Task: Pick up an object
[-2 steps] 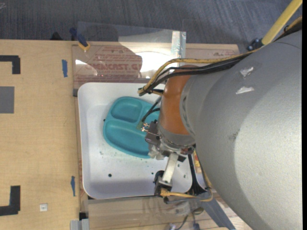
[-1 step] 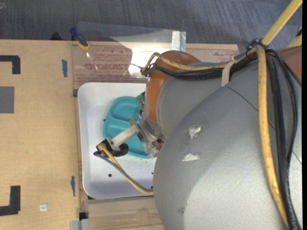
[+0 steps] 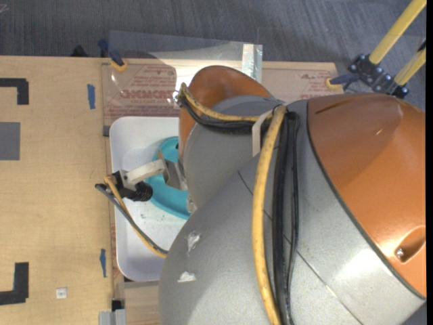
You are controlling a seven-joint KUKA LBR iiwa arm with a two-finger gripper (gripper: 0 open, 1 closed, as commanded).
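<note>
Although the arm (image 3: 304,222) covers part of it, a turquoise object (image 3: 168,196) can be seen in the white bin (image 3: 132,249), lying on the bin's floor toward its 3 o'clock side. It looks curved, with one piece near the 12 o'clock end and a longer piece running toward 5 o'clock, where it goes under the grey arm. Just beside it, at its 3 o'clock edge, a grey metal part of the gripper (image 3: 176,177) comes out from under the arm. Whether the gripper is apart, together or clamped on something, I cannot tell. The bin sits at about 9 o'clock from the middle of the view, and the arm, grey with orange parts, reaches over it from 3 o'clock. At 9 o'clock from the bin is a tan board (image 3: 54,202) with black corner marks (image 3: 17,90) and small pieces of blue tape (image 3: 91,97). At the bin's 12 o'clock lies a clear plastic sheet (image 3: 149,80), then grey carpet (image 3: 203,9). Yellow poles (image 3: 406,19) stand at 1 o'clock.
</note>
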